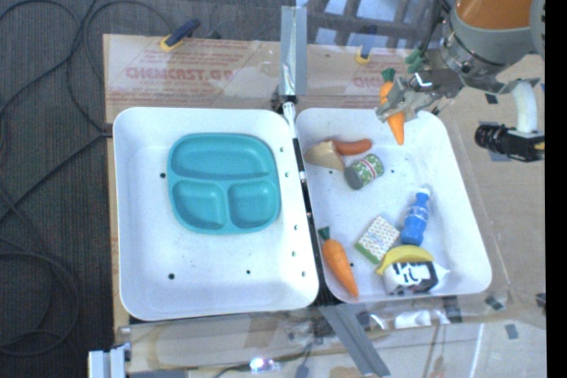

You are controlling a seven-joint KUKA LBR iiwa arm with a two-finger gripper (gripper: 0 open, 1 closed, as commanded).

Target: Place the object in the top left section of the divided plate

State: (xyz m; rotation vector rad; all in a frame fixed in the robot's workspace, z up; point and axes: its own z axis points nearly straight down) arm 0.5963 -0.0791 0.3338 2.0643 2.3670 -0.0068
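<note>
A teal divided plate [224, 181] lies in the left bin [142, 279], with one long section along its far side and two smaller ones nearer the front. My gripper [403, 104] hangs over the far edge of the right bin [465, 217], shut on a small orange toy carrot [396, 128]. The carrot's green top pokes out above the fingers and its orange tip points down below them. Gripper and carrot are well to the right of the plate, across the wall between the two bins.
The right bin holds a red sausage [356, 146], a beige piece [322, 156], a small can [365, 170], a blue bottle [415, 219], a cracker box [378, 237], a bigger carrot [338, 266] and a banana on a black-and-white item [408, 270]. A metal rack [363, 18] stands behind.
</note>
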